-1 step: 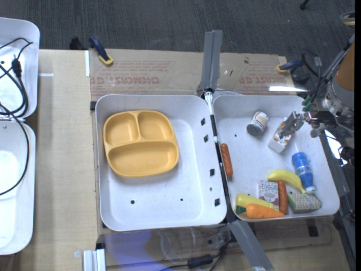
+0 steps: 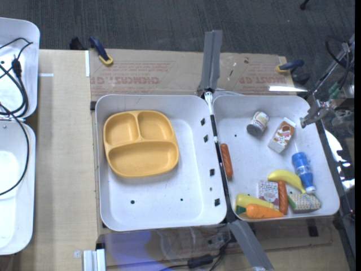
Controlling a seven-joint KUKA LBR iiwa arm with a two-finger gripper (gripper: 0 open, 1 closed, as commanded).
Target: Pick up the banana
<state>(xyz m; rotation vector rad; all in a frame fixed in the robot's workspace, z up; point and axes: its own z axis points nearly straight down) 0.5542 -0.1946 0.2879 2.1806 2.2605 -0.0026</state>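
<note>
Wooden bench under two white bins side by side, dark carpet beyond. Gripper (image 2: pixel 310 119) at the right bin's (image 2: pixel 240 151) 2 o'clock rim, jaw gap too small and blurred to tell. Banana (image 2: pixel 286 178) toward 7 o'clock from it, well apart, long axis from 10 to 4 o'clock, beside a blue bottle (image 2: pixel 303 170). Also inside: can (image 2: pixel 258 123), carton (image 2: pixel 281 135), sausage (image 2: pixel 227 160), carrot (image 2: pixel 263 211). Left bin (image 2: pixel 152 208): yellow tray (image 2: pixel 140 143), compartments bare.

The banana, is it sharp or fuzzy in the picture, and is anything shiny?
In the camera view the banana is a little soft but easy to make out; the right bin shows no strong glare; a bluish glow lies below the left bin.
</note>
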